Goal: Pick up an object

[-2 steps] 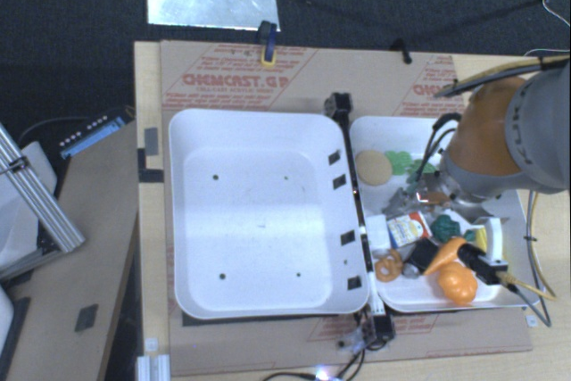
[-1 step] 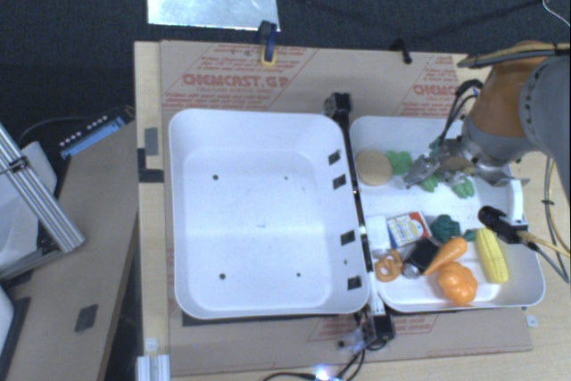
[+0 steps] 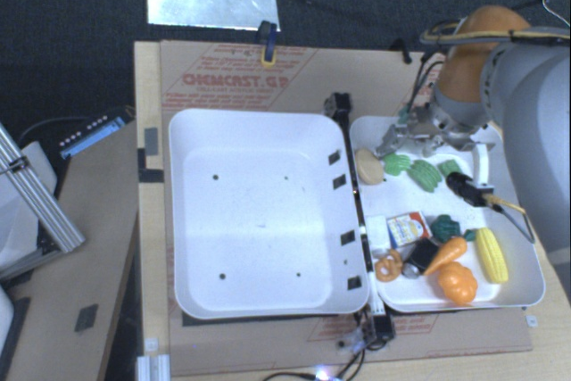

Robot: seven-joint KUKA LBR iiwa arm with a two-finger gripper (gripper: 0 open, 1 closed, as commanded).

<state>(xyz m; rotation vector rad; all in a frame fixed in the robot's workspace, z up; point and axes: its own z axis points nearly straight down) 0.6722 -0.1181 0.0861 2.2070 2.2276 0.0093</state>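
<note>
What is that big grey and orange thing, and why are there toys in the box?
That is a robot arm. It reaches in from the right, and one camera looks down on it from above. At its tip is a pincer for grabbing things; I cannot tell whether it is open or shut, or holding anything. On the bench sit two white bins. The left bin is the big one. The right bin has toy food: a yellow corn cob, an orange carrot, an orange fruit, a pretzel and green pieces. The robot's job is to pick one up.

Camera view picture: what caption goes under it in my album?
Grey robot arm reaching over the right white bin of toy food, beside a yellow plastic corn cob.
</note>
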